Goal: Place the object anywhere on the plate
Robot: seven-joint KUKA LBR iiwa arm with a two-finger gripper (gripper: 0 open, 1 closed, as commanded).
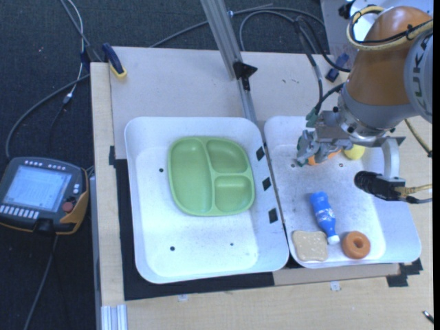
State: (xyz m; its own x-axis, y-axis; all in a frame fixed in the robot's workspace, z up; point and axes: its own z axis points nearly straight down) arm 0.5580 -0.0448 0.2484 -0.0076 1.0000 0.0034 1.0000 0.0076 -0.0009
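Camera view: gripper [311, 154] clamped on an orange object [313, 159] over the right bin [385, 253].

Two bins side by side on the bench.
Plate [210, 176] in left bin [148, 253]; bottle [322, 215], bread [310, 245], donut [356, 244] in right bin [399, 243].

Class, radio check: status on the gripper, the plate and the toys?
Gripper low in right bin, something orange at its tips. Green plate bare, left bin. Bottle, bread, donut lying loose.

gripper [311, 152] hangs over the right bin [385, 253], perhaps pinching something orange; green plate [210, 175] left.
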